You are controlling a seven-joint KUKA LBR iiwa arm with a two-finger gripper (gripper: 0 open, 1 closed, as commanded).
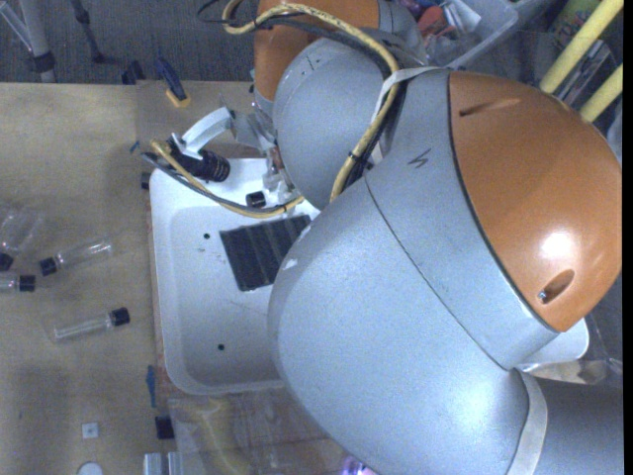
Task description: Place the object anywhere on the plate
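Claw (271, 176) sits at the far rim of the white bin (160, 295), tucked under the grey wrist, and whether it is released or clenched cannot be told from the camera view, since the arm's own body covers it. Nothing can be seen held in it. The arm (415, 295) reaches in from the right and takes up most of the scene, with its grey shells and two orange caps covering the right part of the bin. The task's thing, a dark ribbed slab (259, 253), lies flat on the bin floor just near of the claw. It is thin, roughly rectangular and charcoal to black, with fine parallel ridges along its face. It is turned slightly askew to the bin walls, and its right end runs under the arm's grey shell. Two small dark specks (220, 345) dot the white floor, one left of the slab and one nearer. Left of the bin, on the tan worktop (69, 146), lie clear vials with black caps: one (84, 255) far, one (91, 322) near, and another (20, 283) at the left edge. A blue-handled tool (173, 82) lies at the far edge of the worktop. Coloured clutter and a yellow pole (593, 33) stand far right.
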